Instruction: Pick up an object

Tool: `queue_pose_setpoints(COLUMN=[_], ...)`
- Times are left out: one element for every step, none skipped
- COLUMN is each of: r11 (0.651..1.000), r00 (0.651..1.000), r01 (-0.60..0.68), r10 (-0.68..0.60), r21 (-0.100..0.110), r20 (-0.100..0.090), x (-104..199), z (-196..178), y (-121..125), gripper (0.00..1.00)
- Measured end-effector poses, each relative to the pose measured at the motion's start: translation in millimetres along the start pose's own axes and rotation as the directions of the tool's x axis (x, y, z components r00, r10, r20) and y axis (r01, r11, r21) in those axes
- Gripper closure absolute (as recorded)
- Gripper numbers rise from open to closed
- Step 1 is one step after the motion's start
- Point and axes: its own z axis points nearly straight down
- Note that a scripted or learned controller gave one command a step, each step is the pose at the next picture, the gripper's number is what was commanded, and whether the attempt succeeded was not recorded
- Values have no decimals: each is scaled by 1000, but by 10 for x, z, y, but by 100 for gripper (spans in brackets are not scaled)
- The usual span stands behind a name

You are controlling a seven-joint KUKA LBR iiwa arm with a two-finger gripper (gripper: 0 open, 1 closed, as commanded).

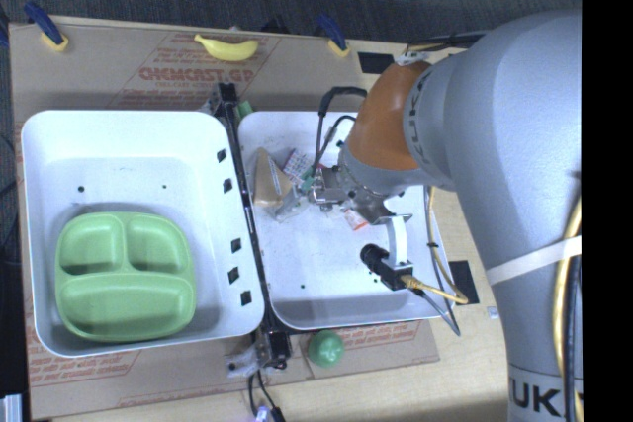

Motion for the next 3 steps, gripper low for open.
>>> queue_pose_setpoints(r11=[1000,1000,1000], r00=[1000,1000,1000], r01=[4,-4,-4], r10=[-4,4,4], r21=[0,-5,-4], r20=[1,1,0], x=[-2,-386,-381], z=[-105,-1158,-1152], y=[4,-770,-771], gripper=[100,100,0])
